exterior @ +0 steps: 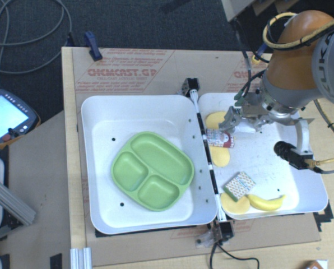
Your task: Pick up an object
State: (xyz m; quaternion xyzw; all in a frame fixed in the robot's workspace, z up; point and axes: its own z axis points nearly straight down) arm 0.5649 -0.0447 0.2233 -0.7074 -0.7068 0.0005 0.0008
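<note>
The small red-and-white packet lies at nine o'clock in the right bin, hard by the divider, under the gripper, whose fingers seem spread around nothing, so I'd drop straight down, avoiding the yellow pieces at twelve and six.

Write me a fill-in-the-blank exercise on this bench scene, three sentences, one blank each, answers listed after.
1. The green divided plate lies in the ____ bin of the camera view.
2. The plate has ____ compartments.
3. The banana lies near the front edge of the right bin, beside a ____ checkered box.

Missing words: left; three; small
</note>
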